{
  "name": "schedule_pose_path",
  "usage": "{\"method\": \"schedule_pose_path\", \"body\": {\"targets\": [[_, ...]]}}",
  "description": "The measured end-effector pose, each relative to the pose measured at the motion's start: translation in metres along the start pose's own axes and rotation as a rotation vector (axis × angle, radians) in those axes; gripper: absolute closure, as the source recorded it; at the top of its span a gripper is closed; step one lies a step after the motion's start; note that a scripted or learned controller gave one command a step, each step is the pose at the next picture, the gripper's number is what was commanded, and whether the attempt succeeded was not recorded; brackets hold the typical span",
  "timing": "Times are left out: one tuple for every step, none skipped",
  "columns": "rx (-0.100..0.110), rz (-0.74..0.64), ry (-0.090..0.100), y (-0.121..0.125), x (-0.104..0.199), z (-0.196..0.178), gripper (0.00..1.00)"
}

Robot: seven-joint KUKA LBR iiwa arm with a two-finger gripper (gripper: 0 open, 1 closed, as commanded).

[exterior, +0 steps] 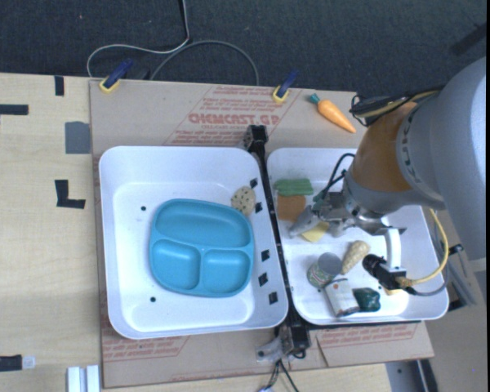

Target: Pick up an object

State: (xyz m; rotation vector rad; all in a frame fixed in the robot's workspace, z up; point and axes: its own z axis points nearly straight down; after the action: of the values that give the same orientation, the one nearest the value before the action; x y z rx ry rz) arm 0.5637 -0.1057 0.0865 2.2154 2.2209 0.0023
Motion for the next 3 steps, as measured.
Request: {"method": "schedule_pose_path", "body": {"targets": [[-0.003,0.002,-0.002,-0.001,-0.001,-0.010,1.00],[-0.002,0.002,-0.002,-0.001,-0.001,-0.010,0.00],[-0.003,0.003,0.000,-0.071,0.008,-0.001,0.00]]}}
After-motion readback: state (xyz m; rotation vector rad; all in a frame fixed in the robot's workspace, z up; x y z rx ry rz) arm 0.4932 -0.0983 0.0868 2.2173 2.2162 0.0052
